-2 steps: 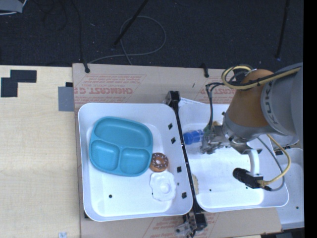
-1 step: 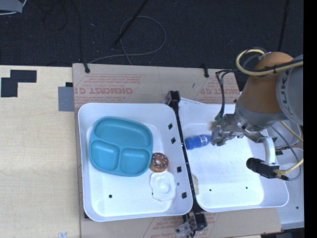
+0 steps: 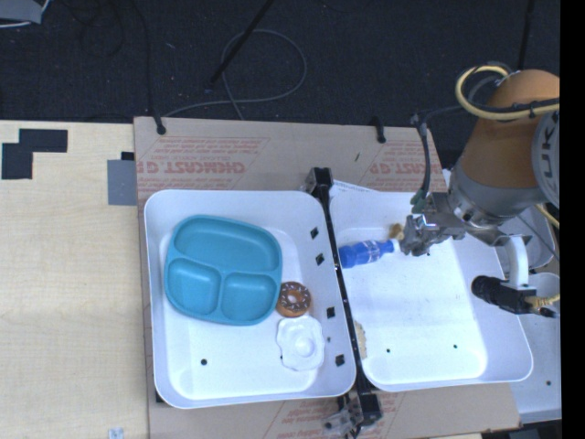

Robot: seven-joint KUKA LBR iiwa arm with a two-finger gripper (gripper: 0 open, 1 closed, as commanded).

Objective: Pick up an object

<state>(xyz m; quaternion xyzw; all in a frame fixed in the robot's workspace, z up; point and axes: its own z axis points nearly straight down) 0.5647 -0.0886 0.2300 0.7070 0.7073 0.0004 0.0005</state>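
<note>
bottle (image 3: 366, 252) right of centre looked light and slippery; i would grasp its middle. gripper (image 3: 418, 238) state i could not tell.

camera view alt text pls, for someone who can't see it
The gripper hangs over the right bin beside a blue bottle. The left bin holds a blue divided plate, a donut and a white object.
</note>
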